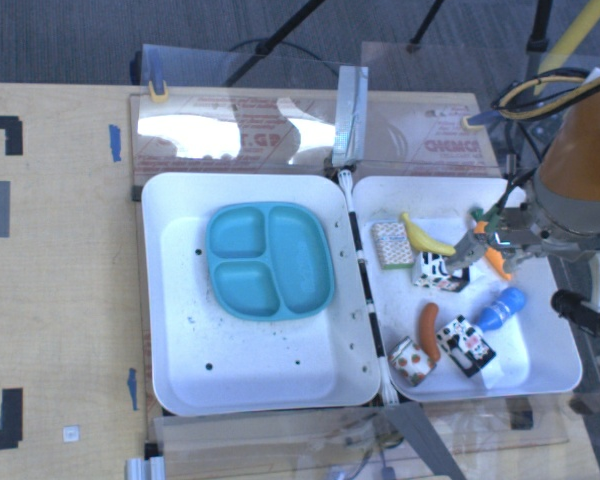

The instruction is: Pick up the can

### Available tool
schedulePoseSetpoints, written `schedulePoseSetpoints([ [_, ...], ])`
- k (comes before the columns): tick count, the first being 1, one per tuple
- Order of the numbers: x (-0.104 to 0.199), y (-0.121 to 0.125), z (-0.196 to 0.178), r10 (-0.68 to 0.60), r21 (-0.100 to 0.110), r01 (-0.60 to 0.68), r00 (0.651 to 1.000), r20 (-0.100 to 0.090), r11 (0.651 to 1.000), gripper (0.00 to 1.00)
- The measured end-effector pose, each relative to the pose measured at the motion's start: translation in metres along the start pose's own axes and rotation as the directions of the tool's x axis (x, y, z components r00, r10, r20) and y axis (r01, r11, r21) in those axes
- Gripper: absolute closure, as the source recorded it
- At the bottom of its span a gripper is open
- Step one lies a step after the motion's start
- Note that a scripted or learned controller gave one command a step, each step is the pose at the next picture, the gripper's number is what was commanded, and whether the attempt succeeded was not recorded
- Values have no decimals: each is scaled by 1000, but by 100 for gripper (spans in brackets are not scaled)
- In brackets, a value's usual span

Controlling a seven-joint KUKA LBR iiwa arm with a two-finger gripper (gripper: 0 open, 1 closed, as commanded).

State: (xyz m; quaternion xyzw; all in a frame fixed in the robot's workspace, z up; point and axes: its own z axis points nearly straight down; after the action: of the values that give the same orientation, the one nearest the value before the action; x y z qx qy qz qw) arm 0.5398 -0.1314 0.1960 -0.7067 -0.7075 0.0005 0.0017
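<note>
the can [413,360] lies on its side in the near left corner of the right bin [555,373], a small tin with a brownish printed label, its rim against the bin wall by the divider. just beside it stands a red-orange sausage [429,330], and touching that on the far side is a black and white carton [467,346]. nothing grips the can; it rests on the bin floor, so the pick is not yet made.

the gripper [477,240] hangs over the far middle of the same bin, above a second black and white cow-patterned box [439,270], with the banana [426,237] and a tan sponge-like block [391,244] to its left and an orange carrot-like piece [495,259] under the wrist. whether the pincer is spread or pressed together i cannot tell; the dark parts blur into the clutter below. a blue bottle [502,307] lies between the gripper and the bin's near wall.

the left bin [170,268] holds a teal divided plate [271,260].

by my reading, the whole task is left: the arm would need to travel toward the near left corner, come down over the can, close and lift. the sausage crowding it could make that grasp awkward.
</note>
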Motion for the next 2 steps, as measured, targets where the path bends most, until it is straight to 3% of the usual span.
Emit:
schedulePoseSetpoints([
  [1, 0, 1, -10, 1, -2, -1, 1000, 1, 1000, 100],
  [2, 45, -11, -64, 363, -5, -363, 932, 1, 932, 100],
])
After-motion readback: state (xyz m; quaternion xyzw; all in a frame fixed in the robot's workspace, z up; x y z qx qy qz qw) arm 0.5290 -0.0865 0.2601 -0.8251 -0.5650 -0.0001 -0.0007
